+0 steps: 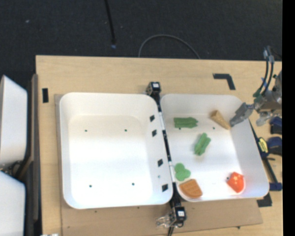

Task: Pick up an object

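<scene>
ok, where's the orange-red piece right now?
In the camera view, the orange-red piece lies in the right bin, at its near right corner, right of the tan piece.

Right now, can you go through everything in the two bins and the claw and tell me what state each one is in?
Left bin: white, sitting flat on the bench.
Right bin: holds all the items listed here.
Long green piece: lying flat, near the far wall.
Second green piece: lying flat, mid-bin.
Small green piece: beside the divider.
Orange-brown piece: in the near corner.
Red piece: resting near the front right.
Tan piece: lying next to the claw.
Claw: low beside the tan piece, holding nothing visible.
</scene>
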Tool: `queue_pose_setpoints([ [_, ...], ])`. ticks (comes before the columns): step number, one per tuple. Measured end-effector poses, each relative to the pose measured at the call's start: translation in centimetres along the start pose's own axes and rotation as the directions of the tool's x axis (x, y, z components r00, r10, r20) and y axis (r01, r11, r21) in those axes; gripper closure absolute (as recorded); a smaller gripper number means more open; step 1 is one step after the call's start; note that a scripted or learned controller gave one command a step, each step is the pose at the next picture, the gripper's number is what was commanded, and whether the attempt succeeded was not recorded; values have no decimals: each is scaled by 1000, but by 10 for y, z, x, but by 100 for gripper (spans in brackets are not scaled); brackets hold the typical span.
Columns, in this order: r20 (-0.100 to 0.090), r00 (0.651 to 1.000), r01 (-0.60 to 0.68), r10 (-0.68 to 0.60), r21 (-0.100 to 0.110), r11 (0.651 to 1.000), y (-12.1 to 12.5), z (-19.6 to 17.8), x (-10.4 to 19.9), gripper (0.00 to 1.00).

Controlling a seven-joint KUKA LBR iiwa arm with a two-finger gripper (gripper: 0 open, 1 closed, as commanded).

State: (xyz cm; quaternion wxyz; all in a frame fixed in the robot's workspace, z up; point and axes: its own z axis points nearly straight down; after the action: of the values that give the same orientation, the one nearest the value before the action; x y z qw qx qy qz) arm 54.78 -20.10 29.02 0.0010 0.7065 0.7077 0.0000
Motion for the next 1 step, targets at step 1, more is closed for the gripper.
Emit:
queue_pose_setpoints([
  [1, -1, 1000, 2, -2, 6, 1000, 45, 92, 16, 0],
])
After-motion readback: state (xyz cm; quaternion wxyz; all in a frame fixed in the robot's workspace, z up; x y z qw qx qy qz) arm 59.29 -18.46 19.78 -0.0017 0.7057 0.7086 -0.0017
